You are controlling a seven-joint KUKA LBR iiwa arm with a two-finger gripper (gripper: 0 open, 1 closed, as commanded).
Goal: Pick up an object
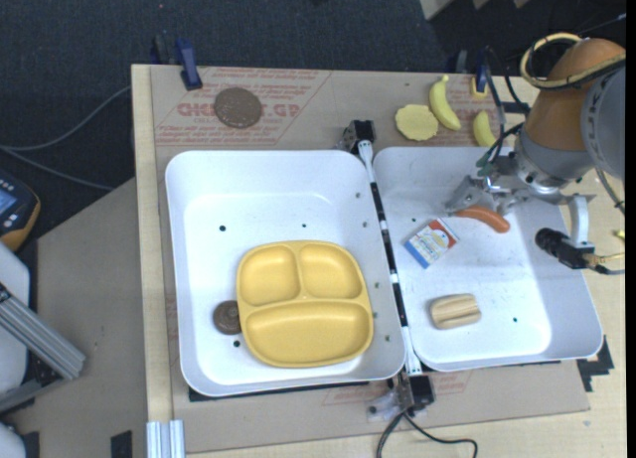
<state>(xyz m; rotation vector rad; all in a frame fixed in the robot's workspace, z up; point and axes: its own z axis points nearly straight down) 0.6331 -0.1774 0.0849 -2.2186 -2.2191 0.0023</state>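
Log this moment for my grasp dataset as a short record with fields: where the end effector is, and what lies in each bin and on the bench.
end effector: low over the right bin's far part, right by the sausage
grasp: cannot tell from this view
right bin: orange sausage, small carton, tan block
left bin: yellow divided plate, brown disc touching the plate's left edge
bench: brown cookie, yellow slice, two bananas behind the bins
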